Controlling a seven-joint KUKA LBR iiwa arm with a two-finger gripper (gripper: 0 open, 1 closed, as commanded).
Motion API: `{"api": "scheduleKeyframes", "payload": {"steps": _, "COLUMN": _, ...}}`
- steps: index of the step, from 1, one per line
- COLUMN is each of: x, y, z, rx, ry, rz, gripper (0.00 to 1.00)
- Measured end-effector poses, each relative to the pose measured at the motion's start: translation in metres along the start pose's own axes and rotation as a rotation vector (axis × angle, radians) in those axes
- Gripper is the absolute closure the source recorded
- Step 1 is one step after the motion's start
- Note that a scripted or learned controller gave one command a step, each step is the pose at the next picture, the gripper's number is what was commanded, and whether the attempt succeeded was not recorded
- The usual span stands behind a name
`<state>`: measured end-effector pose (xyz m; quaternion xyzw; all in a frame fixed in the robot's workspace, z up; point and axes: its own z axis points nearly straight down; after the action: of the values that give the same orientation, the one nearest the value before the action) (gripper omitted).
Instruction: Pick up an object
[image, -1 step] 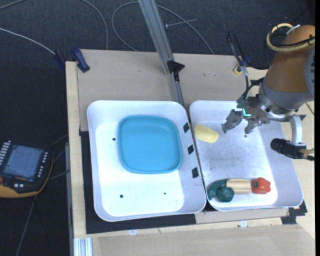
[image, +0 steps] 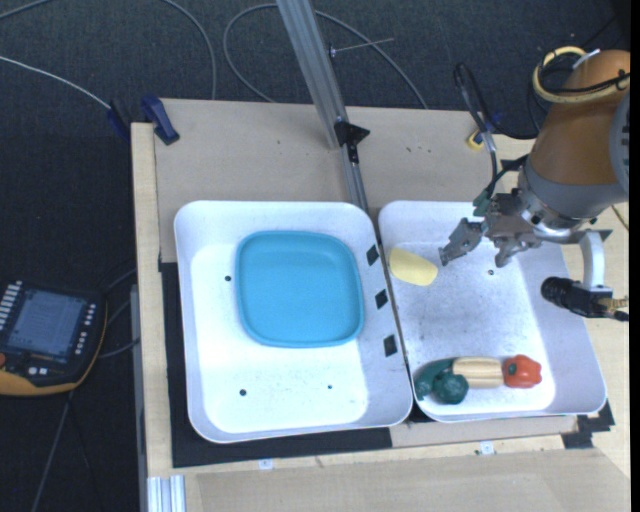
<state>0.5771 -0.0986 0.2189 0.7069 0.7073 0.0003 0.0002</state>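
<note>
My gripper (image: 483, 250) hangs over the upper part of the right bin (image: 560, 330), its two fingers spread open with nothing between them. A pale yellow lemon-like object (image: 412, 267) lies just left of the gripper, near the bin's left wall. Along the bin's front edge lie a dark green vegetable (image: 442, 384), a tan oblong piece (image: 478, 372) and a red tomato-like object (image: 521, 372), side by side.
The left bin (image: 205, 330) holds a light blue square plate (image: 299, 288). A metal pole (image: 318, 70) slants in from the top to the gap between the bins. A black cylinder (image: 575, 294) sticks out at the right bin's right side.
</note>
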Motion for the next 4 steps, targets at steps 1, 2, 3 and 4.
{"api": "scheduleKeyframes", "payload": {"steps": 1, "x": -0.007, "y": -0.001, "z": 0.044, "rx": 0.004, "ry": 0.000, "rz": 0.001, "gripper": 0.00}}
{"api": "scheduleKeyframes", "payload": {"steps": 2, "x": -0.005, "y": -0.008, "z": 0.105, "rx": 0.006, "ry": 0.001, "rz": 0.000, "gripper": 0.00}}
{"api": "scheduleKeyframes", "payload": {"steps": 3, "x": -0.005, "y": -0.008, "z": 0.124, "rx": 0.002, "ry": 0.000, "rz": 0.000, "gripper": 0.00}}
{"api": "scheduleKeyframes", "payload": {"steps": 4, "x": -0.005, "y": -0.007, "z": 0.113, "rx": -0.001, "ry": 0.000, "rz": 0.000, "gripper": 1.00}}
